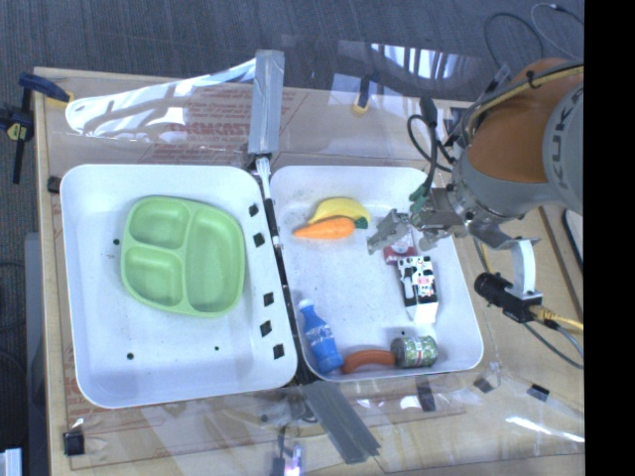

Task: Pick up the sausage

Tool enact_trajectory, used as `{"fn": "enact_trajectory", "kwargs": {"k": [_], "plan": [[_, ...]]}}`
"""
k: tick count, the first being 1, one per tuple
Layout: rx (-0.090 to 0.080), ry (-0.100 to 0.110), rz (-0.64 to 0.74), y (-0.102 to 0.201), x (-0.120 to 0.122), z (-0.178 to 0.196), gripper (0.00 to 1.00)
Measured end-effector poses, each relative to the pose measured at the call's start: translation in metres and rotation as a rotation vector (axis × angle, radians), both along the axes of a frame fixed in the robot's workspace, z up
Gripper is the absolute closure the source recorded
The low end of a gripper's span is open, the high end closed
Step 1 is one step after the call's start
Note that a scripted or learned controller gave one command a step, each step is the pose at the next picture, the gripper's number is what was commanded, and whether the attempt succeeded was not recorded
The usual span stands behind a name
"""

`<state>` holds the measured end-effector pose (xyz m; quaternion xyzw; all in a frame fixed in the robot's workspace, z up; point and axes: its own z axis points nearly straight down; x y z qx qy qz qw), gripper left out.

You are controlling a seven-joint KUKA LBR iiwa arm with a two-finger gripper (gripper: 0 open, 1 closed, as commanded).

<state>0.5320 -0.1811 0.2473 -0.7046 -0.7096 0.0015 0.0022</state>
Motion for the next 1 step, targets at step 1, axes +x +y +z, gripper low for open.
{"fn": "enact_trajectory", "kwargs": {"k": [1], "plan": [[0.000, -0.001, 0.061, -0.0304, -0.0563, -0.1204, 0.00]]}}
